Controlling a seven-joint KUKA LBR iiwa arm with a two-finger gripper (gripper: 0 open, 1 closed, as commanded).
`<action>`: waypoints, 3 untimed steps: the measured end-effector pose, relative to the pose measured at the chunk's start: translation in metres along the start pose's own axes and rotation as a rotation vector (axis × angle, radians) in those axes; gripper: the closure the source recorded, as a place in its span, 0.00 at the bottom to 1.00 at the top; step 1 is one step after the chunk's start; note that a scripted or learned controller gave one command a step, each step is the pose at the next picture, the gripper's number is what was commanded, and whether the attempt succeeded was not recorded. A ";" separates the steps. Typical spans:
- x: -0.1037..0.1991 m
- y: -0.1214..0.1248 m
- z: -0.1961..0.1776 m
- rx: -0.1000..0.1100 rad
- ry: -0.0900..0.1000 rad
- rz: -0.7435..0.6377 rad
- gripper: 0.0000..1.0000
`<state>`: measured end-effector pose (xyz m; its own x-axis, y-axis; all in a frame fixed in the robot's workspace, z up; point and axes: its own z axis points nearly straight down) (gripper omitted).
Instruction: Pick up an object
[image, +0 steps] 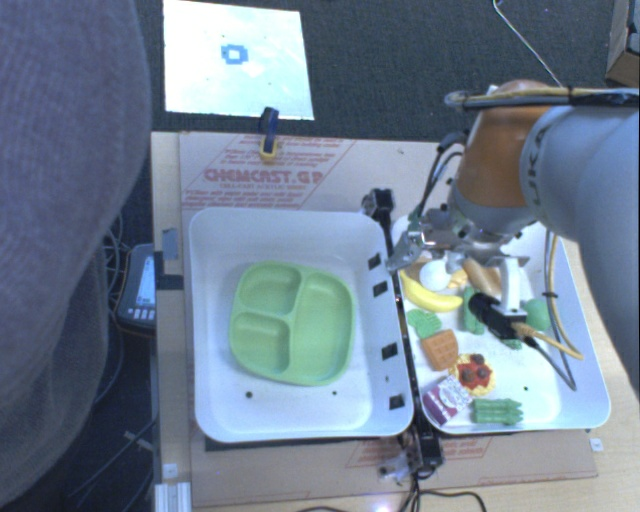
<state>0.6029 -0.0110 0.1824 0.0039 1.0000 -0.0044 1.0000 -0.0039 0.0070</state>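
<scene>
The right bin (580, 400) holds several toy foods. A yellow banana (430, 296) lies near its left wall, with a white egg (435, 272) just above it and a tan bread piece (482, 276) to the right. My gripper (427, 246) hangs low over the bin's upper left, right above the egg and banana. Its tips are hidden among the metal parts, and I see nothing clearly held. Further down lie a green leafy piece (423, 323), an orange waffle (440, 350), a red and yellow pizza piece (474, 374) and a green asparagus bundle (497, 410).
The left bin (215, 400) holds a light green divided plate (293, 322). A black clip rail (388, 300) runs between the bins. A purple and white packet (446, 400) lies at the right bin's lower left. A green toy (538, 314) lies at the right.
</scene>
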 end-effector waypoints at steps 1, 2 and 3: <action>0.100 -0.007 -0.003 0.005 0.009 -0.017 0.00; 0.183 -0.026 -0.064 0.001 0.011 -0.018 0.00; 0.247 -0.018 -0.044 0.005 0.007 -0.014 0.00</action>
<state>0.5855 0.2367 0.2254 -0.0098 0.9999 0.0026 1.0000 0.0098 0.0017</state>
